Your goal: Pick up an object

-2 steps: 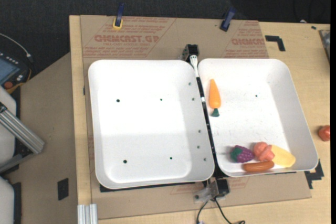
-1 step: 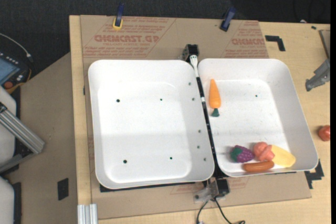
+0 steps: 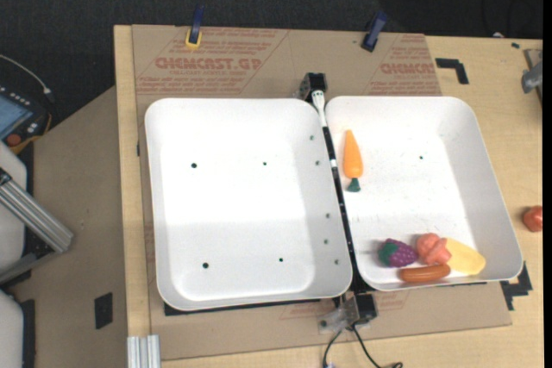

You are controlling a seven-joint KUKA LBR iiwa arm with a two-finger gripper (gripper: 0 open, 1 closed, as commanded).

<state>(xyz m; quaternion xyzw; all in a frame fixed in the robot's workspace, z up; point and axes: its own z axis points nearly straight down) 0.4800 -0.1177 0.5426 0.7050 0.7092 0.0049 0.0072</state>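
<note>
you have five small toy foods to choose from, all in the right bin (image 3: pixel 448 142), the one toward the right side of the frame. an orange carrot (image 3: pixel 352 152) lies alone against that bin's left wall, upper-middle, its green end pointing toward the bottom of the frame. the other four cluster in the bin's lower right corner: a purple bunch of grapes (image 3: pixel 398 252), a pink-orange piece (image 3: pixel 433 248) just right of it, a yellow piece (image 3: pixel 466 258) touching that one, and a red sausage (image 3: pixel 423 273) lying along the bottom wall beneath them. the left bin (image 3: pixel 233 202) sits beside it, their walls touching. at the frame's right edge you see a grey part (image 3: pixel 532 80) and, lower, a small orange-red shape (image 3: pixel 533 220), both outside the bin and well apart from the carrot; what they belong to is unclear. you cannot tell whether the gripper is open or closed here.
</note>
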